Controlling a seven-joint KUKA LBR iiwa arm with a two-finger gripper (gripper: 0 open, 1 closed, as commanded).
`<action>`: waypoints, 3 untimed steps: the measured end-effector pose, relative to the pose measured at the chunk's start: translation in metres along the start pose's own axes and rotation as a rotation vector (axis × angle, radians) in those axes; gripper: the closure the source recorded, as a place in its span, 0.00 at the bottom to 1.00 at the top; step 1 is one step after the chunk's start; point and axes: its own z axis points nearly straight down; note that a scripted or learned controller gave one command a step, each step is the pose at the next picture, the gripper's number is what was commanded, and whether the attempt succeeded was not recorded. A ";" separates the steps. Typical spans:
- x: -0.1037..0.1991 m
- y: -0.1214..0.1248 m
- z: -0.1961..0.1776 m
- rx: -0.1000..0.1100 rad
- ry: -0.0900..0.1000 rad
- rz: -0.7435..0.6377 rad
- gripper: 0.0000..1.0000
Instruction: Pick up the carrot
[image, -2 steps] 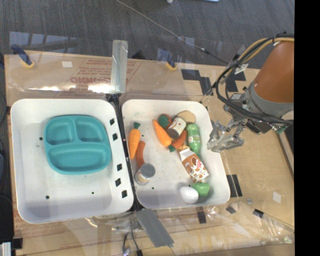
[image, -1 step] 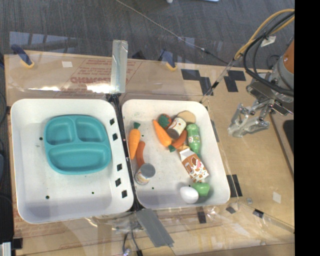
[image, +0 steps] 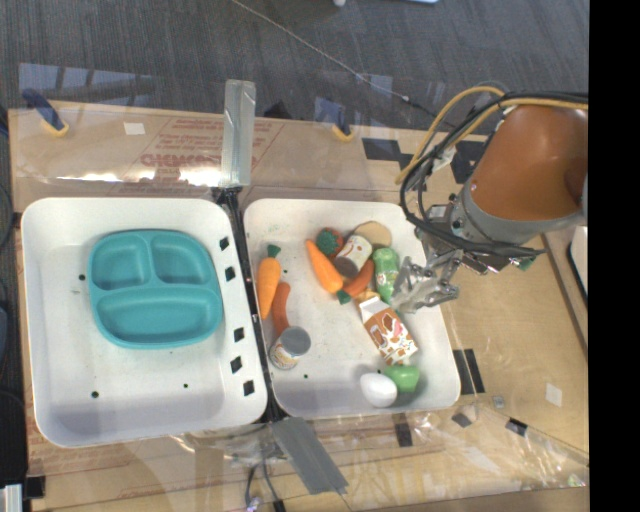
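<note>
Carrot (image: 268, 284) lies at right bin's (image: 440, 345) left edge. Pincer (image: 420, 288) at right edge; finger state cannot be determined.

Lighting: even, moderately bright overhead. Glare: white streaks on the plastic sheet (image: 150, 165) far left of the gripper (image: 428, 285). Shadows: soft, short, beneath the gripper. Focus: slightly soft overall; fine detail grainy.

bin wall (image: 248, 300) and sausage (image: 281, 304) flank the carrot (image: 268, 283).

One fixed camera looks down at a slant from above the bench (image: 120, 150), taking in both bins (image: 60, 400).
</note>
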 end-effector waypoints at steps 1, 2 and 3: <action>0.000 -0.002 -0.004 0.009 -0.001 0.000 0.00; -0.063 0.011 0.131 0.011 -0.003 0.052 0.00; -0.067 0.012 0.121 0.010 -0.005 0.044 1.00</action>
